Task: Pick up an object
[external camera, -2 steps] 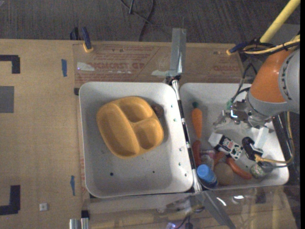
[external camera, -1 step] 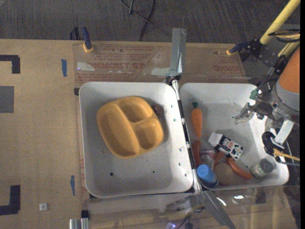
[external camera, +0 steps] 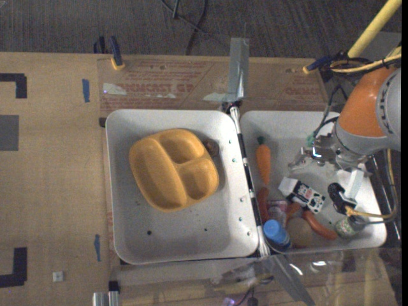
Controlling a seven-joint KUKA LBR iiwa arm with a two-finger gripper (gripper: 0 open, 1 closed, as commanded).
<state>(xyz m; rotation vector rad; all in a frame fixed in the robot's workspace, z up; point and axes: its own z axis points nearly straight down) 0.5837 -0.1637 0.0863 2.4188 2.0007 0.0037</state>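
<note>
Arm over the right bin, nothing visibly gripped

The grey arm with its orange band [external camera: 364, 107] reaches in over the right bin [external camera: 287, 123], its pincer [external camera: 310, 158] low above the clutter; I cannot tell its state. A carrot [external camera: 263, 162] lies by the divider, apart from the pincer. Nearer the front sit a blue-capped bottle [external camera: 276, 231], a sausage [external camera: 319, 225] and a black-and-white packet [external camera: 308, 195]. The left bin [external camera: 127, 234] holds a yellow divided dish [external camera: 173, 169]
</note>
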